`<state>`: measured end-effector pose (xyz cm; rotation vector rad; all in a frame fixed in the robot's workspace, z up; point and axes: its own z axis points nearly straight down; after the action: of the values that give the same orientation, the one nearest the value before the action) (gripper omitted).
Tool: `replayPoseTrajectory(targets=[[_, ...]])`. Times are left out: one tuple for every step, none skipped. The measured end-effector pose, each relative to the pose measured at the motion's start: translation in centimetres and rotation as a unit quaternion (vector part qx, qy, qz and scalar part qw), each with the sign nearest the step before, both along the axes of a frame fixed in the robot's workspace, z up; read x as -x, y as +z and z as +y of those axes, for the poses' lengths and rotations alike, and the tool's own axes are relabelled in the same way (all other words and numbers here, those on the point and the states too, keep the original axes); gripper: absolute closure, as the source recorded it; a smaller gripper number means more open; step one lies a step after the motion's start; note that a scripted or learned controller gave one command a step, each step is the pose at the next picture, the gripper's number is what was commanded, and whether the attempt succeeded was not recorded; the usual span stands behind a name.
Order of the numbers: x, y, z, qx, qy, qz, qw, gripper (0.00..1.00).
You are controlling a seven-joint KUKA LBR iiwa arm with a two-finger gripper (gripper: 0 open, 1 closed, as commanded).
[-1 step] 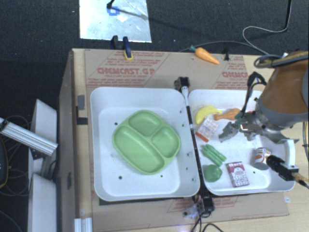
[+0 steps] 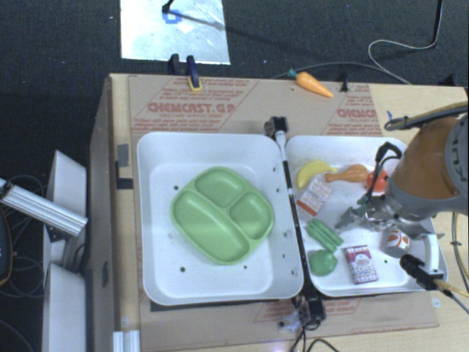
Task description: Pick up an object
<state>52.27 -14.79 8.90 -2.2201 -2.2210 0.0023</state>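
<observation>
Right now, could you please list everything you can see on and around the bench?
bins: two, white, side by side on the bench
tray: one, green, three compartments, in the left bin
banana: one, yellow, right bin, far side
drumstick: one, orange-brown, beside the banana
packet: one, white and red, below the banana
green piece: one, ridged, right bin's left side
green ball: one, near corner
red box: one, near edge
carrot: one, orange, on the bench behind the bins
clamp: one, blue and yellow, bench's far edge
arm: one, grey and orange, over the right bin
gripper: one, low in the right bin
</observation>
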Motion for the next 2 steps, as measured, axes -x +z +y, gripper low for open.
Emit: replayPoseTrajectory(targets=[[-8.5,-0.4,1.9,0.0001,0.002,-0.002,1.0000,0.00],[-14.4,-0.5,-0.8,0.0003,0.002,0.003,1.0000,0.00]])
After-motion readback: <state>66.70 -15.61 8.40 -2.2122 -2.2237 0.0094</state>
